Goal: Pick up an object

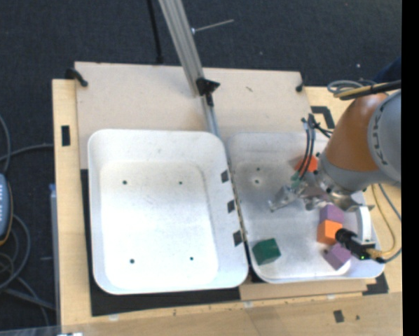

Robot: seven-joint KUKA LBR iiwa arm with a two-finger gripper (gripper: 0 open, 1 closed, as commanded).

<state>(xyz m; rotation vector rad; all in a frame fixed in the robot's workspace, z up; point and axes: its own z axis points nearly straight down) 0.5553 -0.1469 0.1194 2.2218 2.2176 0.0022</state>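
Claw point(283, 200) low in the right bin point(265, 152), finger state unclear; green block point(266, 250) near, apart.

- One fixed camera, high above the bench point(160, 89), looking down at a slant.
- Far enough to take in both white bins: left bin point(104, 187), right bin point(255, 152), plus dark floor around the bench.
- Arm point(363, 145) enters from the view's right.
- Bench's far edge sits toward frame top.
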